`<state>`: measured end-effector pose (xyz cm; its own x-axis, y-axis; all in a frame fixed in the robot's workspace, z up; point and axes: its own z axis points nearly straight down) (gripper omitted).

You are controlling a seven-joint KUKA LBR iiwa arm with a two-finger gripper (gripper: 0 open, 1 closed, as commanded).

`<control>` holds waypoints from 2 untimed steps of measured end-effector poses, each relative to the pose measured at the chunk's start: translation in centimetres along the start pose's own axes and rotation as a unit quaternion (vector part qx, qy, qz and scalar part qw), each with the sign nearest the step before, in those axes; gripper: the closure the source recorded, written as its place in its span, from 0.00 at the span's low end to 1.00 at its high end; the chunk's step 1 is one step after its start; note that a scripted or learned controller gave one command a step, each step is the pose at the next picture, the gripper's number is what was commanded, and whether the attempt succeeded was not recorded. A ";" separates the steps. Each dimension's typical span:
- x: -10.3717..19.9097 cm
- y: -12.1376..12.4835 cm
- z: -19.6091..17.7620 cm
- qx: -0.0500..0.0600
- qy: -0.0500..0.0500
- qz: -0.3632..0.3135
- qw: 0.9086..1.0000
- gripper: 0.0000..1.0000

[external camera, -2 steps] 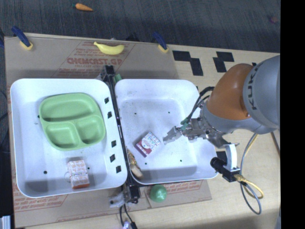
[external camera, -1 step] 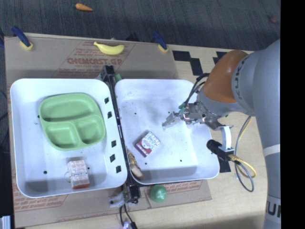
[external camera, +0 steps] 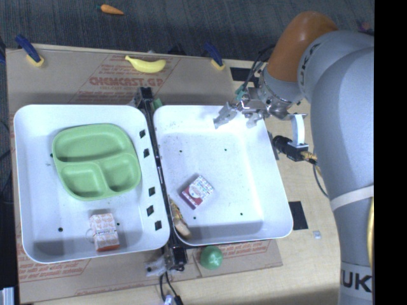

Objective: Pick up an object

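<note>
A small red and white box lies in the right bin, toward its front left. A tan object rests against that bin's front left corner. My gripper hovers over the right bin's back edge, well behind the box, with its fingers spread and nothing between them. In the left bin, a green divided plate lies flat, with a small red and white packet in front of it.
A yellow banana lies on the cardboard behind the bins. A green ball sits on the bench just in front of the right bin. An orange item is on the floor beyond. The arm's bulk covers the right side.
</note>
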<state>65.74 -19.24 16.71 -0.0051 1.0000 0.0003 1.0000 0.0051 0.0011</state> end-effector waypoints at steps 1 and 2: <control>-1.8 -0.2 7.6 0.003 0.000 0.000 1.000 0.00; -1.9 -10.2 -4.5 0.000 -0.001 0.001 1.000 0.00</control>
<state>55.60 -21.19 21.16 -0.0040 1.0000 -0.0013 1.0000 0.0040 0.0017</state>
